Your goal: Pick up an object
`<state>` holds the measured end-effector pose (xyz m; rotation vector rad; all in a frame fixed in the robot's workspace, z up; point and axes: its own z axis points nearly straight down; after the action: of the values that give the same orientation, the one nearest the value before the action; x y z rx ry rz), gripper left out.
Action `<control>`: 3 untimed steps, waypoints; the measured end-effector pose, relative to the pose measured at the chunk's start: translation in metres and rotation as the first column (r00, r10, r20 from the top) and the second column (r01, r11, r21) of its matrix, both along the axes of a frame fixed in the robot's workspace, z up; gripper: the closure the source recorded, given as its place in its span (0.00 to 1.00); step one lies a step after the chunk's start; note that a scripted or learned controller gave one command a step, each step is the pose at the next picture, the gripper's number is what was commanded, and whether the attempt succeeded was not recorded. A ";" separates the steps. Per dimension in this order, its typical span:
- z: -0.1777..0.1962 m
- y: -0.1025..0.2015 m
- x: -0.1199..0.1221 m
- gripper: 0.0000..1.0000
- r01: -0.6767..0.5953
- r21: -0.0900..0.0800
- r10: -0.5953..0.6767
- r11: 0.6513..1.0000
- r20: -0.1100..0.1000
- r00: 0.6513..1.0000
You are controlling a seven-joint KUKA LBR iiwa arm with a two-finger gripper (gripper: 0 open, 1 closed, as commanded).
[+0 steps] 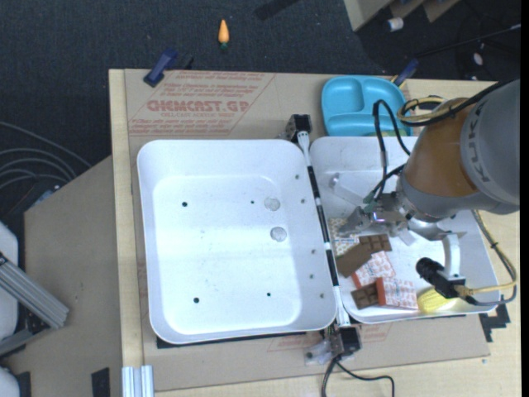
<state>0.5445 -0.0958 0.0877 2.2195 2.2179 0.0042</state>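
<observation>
Over in the right bin (351, 160), a clutter of small things is lying on the floor near the divider: a dark brown bar (361, 253) sitting tilted, a red-and-white patterned packet (382, 270) just beside it, a small reddish-brown block (369, 294) below those, and a yellow object (436, 301) resting at the bin's lower right corner. Nothing is showing up lifted; all of it is lying flat in the bin. The hand (369, 216) is hanging low over the upper edge of that clutter, just above the brown bar, with metal parts pointing toward the divider; can't tell whether it's spread or closed, the wrist and cabling are blocking the tips. The arm (463, 160) is reaching in from the right, its orange band sitting right over the bin, black cable looping above it. A black-tipped part (431, 272) is sticking out below the wrist, near the yellow object. The left bin (157, 246) is sitting just beside the right one, touching along the shared edge, with two small pale discs (275, 219) resting near its middle right. A light blue tray (359, 106) is lying on the bench (207, 102) behind the right bin. A blue clip (159, 69) is sitting at the bench's far left corner, and a small orange item (223, 31) is lying on the dark floor beyond it.
</observation>
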 end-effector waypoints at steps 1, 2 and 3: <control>0.010 0.000 0.001 1.00 0.002 -0.001 -0.002 1.000 0.003 1.000; 0.010 0.000 0.001 0.00 0.002 -0.001 -0.002 1.000 0.003 1.000; 0.020 0.000 0.001 1.00 0.002 -0.002 -0.002 1.000 0.004 1.000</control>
<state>0.5455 -0.0960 0.1075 2.2189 2.2126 0.0074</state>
